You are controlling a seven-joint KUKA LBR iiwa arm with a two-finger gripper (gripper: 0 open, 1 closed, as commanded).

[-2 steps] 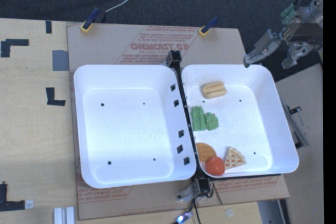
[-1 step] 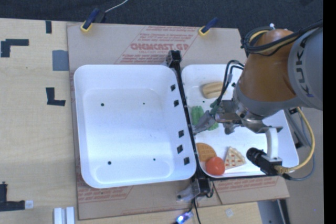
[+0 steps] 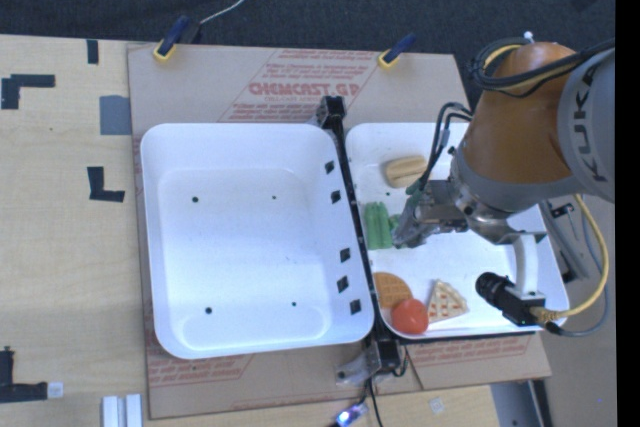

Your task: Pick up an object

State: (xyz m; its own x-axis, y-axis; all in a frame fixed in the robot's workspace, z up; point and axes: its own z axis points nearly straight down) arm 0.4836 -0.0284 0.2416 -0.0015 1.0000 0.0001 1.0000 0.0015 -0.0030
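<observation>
The right bin (image 3: 440, 137) holds several toy foods. A tan bread roll (image 3: 404, 169) lies near its far side. A green block (image 3: 377, 225) lies along its left wall. At the near left corner sit a round waffle (image 3: 391, 288), a red tomato (image 3: 409, 316) and a pizza slice (image 3: 447, 301). My gripper (image 3: 412, 229) hangs low over the bin, just right of the green block, under the orange wrist band (image 3: 520, 120). I see nothing between its fingers.
The left bin (image 3: 160, 215) is to the left, split from the right bin by a black-clipped divider (image 3: 343, 205). Both rest on a cardboard sheet (image 3: 290, 85) held by clamps. A black cable (image 3: 235, 0) runs off at the back.
</observation>
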